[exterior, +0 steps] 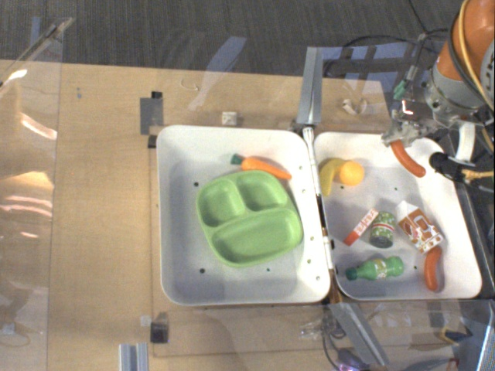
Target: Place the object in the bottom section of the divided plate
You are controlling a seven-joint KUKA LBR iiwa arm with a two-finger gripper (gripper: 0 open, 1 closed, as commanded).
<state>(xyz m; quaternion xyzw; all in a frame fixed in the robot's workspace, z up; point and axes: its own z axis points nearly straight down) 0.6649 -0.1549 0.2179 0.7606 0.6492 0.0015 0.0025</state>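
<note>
The gripper hangs at the right white bin's far edge; whether its jaws are apart is unclear. A red sausage lies just below it. The green three-section plastic plate sits in the left white bin, an orange carrot at its rim. Both bins rest on a wooden bench.

A robotics lab: clear shield, cables, white bins on a bench

Divided plate: green plastic, smooth, slight sheen. Bins: white plastic, matt. Desk: pale wood look, smooth. Sausage: glossy plastic look. Floor: dark, rough carpet.
</note>
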